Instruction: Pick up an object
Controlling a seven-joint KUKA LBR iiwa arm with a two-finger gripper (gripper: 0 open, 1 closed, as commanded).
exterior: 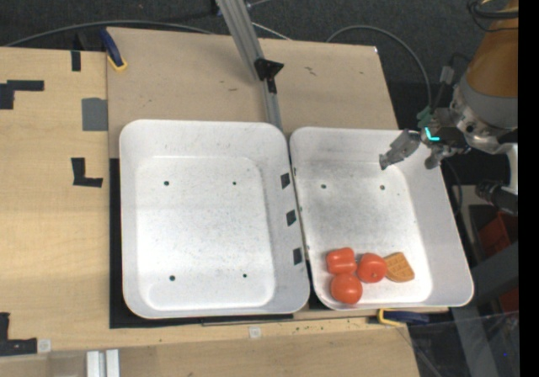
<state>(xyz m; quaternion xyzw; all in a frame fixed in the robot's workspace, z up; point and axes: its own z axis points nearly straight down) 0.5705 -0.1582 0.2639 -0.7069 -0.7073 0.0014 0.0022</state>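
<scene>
My claw (410, 151) is hovering over the far right edge of the right bin (354, 199); I cannot tell its state; three tomatoes (347, 273) and a biscuit (399, 267) are lying together in that bin's near corner, well apart from my claw, toward the camera.

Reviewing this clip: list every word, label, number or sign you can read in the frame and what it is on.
None: no legible text.
The right bin and left bin carry only dark specks and dots, no lettering.
The black tape pieces on the wooden bench are plain shapes, not characters.
The arm's orange band shows no marking; a small teal light glows near the gripper.
</scene>
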